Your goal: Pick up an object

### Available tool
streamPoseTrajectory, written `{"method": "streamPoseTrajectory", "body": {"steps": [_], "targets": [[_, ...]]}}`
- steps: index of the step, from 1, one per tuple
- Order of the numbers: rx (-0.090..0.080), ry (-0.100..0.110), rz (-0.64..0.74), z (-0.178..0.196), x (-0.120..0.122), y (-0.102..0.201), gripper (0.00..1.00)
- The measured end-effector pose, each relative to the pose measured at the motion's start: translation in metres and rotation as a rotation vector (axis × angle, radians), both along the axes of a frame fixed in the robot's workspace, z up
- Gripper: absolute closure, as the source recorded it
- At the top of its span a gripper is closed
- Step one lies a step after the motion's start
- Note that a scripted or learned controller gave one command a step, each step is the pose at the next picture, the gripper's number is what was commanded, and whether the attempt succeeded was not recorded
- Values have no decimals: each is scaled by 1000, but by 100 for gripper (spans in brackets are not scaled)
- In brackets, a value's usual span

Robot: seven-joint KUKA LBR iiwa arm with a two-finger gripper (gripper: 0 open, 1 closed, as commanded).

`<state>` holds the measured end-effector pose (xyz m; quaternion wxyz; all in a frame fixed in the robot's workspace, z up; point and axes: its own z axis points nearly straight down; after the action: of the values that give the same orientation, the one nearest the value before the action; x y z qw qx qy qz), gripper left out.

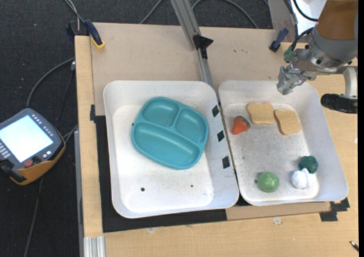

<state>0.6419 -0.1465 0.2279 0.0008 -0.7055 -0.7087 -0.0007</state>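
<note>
The right bin (327,136) holds two tan bread slices (260,113) (287,121), a red strawberry-like piece (240,125), a green ball (268,181), a white lump (300,179) and a dark green piece (309,164). My gripper (286,83) hangs over the bin's far edge, above and behind the bread slices, with nothing seen between its fingers. It is apart from every object.
The left bin (122,136) carries a teal divided plate (169,132). A metal pole (182,5) slants down between the bins. A handheld pendant (25,145) lies off the bench at left. Blue clamps (94,34) (278,38) sit on the bench's far edge.
</note>
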Motion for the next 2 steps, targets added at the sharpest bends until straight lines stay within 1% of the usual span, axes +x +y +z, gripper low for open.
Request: {"method": "streamPoseTrajectory", "body": {"steps": [1,2], "targets": [[1,0,1,11,-20,47,100],[2,1,2,19,-38,101,100]]}}
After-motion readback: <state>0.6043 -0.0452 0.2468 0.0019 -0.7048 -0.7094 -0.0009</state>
